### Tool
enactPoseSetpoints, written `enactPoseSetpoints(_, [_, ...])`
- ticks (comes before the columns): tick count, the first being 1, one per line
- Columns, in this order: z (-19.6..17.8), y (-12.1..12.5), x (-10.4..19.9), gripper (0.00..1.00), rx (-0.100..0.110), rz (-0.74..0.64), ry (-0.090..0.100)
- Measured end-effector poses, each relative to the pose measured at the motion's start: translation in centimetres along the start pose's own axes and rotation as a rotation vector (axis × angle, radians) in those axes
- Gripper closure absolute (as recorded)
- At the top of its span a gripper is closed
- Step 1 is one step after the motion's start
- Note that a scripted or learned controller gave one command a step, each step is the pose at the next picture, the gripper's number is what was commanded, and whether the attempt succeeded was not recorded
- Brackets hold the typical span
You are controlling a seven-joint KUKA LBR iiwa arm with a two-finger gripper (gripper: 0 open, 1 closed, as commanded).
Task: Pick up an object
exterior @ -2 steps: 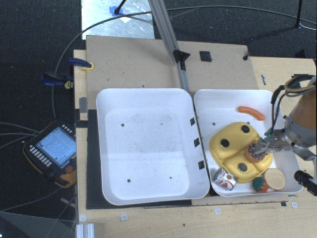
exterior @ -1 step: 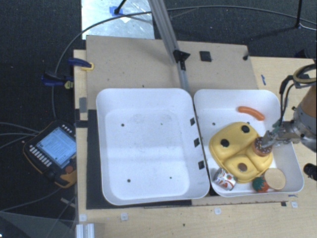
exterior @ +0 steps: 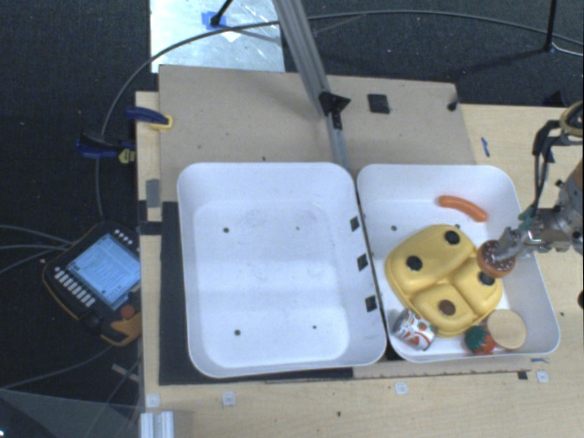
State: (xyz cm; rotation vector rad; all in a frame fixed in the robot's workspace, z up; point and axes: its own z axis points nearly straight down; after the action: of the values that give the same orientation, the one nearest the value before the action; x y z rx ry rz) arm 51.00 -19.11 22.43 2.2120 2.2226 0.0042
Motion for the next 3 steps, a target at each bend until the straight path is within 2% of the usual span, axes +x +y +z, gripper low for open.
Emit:
enactPoseSetpoints(1, [-4.9,0.2,-0.1,1.00,-0.001,-0.001,0.000])
enactPoseSetpoints(2, [-5.3,2.0,5.0,1.00,0.002,-0.006,0.003])
enactPoseSetpoints(3, [-3.4,3.8,10.1,1.00,0.005,-0.006,0.004])
